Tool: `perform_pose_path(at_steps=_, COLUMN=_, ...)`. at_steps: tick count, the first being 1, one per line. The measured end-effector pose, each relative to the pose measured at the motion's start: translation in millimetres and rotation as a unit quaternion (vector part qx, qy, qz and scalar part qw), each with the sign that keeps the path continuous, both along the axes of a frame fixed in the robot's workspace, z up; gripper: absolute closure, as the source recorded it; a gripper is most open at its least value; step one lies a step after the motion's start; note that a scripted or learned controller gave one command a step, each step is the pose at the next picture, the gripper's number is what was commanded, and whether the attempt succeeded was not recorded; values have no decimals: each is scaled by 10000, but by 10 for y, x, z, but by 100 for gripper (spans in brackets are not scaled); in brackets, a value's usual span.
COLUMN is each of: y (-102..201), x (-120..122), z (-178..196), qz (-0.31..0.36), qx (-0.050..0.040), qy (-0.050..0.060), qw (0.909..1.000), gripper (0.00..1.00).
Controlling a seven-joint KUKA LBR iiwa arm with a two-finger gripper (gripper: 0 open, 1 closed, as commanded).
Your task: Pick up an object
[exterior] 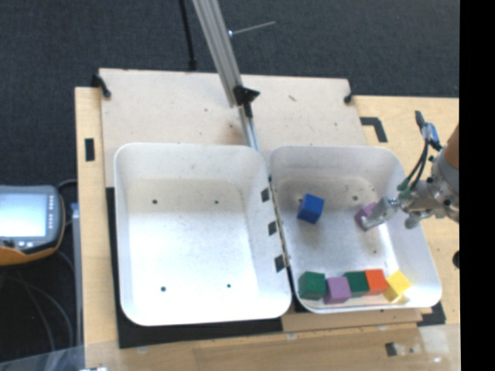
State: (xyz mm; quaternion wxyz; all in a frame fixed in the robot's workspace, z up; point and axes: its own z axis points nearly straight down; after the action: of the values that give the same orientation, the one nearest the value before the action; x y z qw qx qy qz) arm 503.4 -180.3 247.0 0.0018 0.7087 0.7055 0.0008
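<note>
While the arm reaches in over the far wall of the right bin (410, 230), the gripper (373, 216) is seen low inside that bin, and whether it is released or clenched cannot be told, since its tip is blurred. A small purplish patch is seen at the tip, but whether this is a held object or part of the tool cannot be judged.

The nearest candidate is the blue cube (311, 208), which lies well ahead of the jaws, towards the divider between the bins, alone on bare floor. Off to one side of the jaws, along the bin's near wall, a row is formed by a green cube (312, 284), a purple cube (338, 288), a second green cube (357, 282), an orange cube (376, 280) and a yellow cube (397, 284), each touching or just beside its neighbour. The left bin (131, 230) lies beyond the blue cube.

All the cubes are judged to be light, stiff and unbreakable, with smooth faces that may slip under a skewed pinch. The blue cube is best taken across two opposite flat faces, squarely, as room is left on every side. The row is judged harder: the neighbours and the wall would block the jaws.
</note>
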Motion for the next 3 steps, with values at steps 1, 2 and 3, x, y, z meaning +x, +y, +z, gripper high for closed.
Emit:
perform_pose_path(at_steps=1, y=334, x=-185, z=369, qz=53, qx=1, qy=-13, qw=10000, gripper=0)
perform_pose_path(at_steps=2, y=378, x=-181, z=951, qz=46, qx=-4, qy=-24, qw=10000, gripper=0)
perform_pose_path(at_steps=3, y=290, x=-187, z=2194, qz=44, qx=-13, qy=-39, qw=10000, gripper=0)
